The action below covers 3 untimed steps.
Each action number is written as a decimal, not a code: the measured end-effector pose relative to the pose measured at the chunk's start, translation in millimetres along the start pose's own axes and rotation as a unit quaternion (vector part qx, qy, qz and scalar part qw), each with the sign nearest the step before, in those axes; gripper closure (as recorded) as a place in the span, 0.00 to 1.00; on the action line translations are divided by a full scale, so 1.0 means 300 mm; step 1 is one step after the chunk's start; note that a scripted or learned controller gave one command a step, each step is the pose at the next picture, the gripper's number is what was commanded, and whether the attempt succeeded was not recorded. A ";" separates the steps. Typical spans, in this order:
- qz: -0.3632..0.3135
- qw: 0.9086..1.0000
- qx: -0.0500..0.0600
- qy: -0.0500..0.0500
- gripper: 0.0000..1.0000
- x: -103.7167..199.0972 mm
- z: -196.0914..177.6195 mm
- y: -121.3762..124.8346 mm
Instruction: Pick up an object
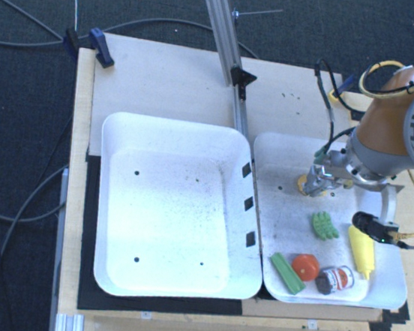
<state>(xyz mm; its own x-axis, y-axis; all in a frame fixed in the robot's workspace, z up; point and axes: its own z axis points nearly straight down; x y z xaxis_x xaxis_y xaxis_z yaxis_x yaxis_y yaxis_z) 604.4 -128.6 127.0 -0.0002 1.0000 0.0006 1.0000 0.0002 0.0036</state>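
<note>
1. The left bin (171, 209) has nothing to pick.
2. In the right bin (277, 208), a green stick (286, 273), a red ball (305, 267) and a small can (336, 279) lie near the front rim; a green toy (324, 226) and a yellow piece (363, 252) sit further right.
3. The gripper (316, 184) hangs low over the bin's far part (whether wide or narrow, I cannot tell), with something yellowish at its tip. Nothing is visibly lifted, so the pick looks undone.

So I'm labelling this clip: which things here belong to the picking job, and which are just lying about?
Job: gripper; right bin; its pickable toys: green ridged piece, yellow piece, red ball, green stick, small can.

Lying about: left bin; blue clamp; floor cables.
</note>
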 end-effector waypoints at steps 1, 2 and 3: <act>0.000 1.000 0.000 0.000 1.00 0.000 -0.034 0.000; 0.000 1.000 0.000 0.000 1.00 0.001 -0.068 0.001; 0.000 1.000 -0.001 0.000 1.00 0.001 -0.102 0.002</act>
<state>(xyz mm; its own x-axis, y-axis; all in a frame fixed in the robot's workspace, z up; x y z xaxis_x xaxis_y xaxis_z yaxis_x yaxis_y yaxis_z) 604.9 -128.3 157.6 -0.0001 1.0000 0.0014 1.0000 0.0001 0.0055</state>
